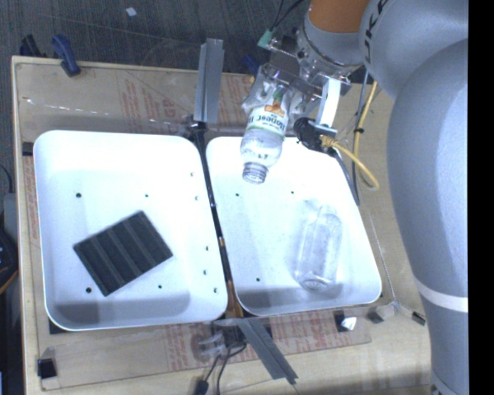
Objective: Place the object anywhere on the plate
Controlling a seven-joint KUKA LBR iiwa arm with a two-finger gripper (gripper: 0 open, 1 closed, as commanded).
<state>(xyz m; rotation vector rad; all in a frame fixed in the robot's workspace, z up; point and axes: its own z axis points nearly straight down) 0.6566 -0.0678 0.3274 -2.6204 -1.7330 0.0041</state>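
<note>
Claw [281, 97]: clamped on bottle [262, 138], neck hanging down, above right bin's [358, 290] far edge.
Plate [122, 251]: dark ridged slab, left bin [58, 159].
Nearby: second clear bottle [317, 249] (lying in right bin).

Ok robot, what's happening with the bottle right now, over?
Gripper shut on labelled bottle, lifted, neck down, over right bin. Dark ridged plate in left bin. Second clear bottle lying in right bin.
</note>
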